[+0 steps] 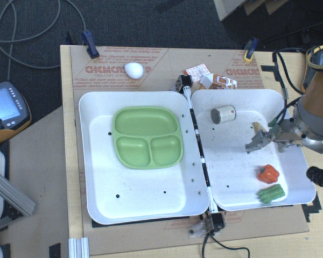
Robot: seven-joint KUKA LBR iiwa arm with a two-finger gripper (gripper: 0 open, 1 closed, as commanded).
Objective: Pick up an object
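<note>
In the right bin (pixel 231 192) lie three things: a grey cylinder (pixel 223 114) on its side near the back, a red pepper-like object (pixel 268 173) near the right front, and a green object (pixel 272 193) just in front of it. My gripper (pixel 255 136) reaches in from the right and hangs over the bin's middle right, pointing left. Its fingers (pixel 253 145) stand apart with nothing between them. The gripper is right of and in front of the cylinder, and behind and slightly left of the red object.
The left bin (pixel 97 144) holds a green divided plate (pixel 148 136). Behind the bins on the bench lie a white egg-shaped object (pixel 133 70) and some small packets (pixel 207 78). Blue clamps (pixel 90 43) grip the board's back edge. Cables run along the right.
</note>
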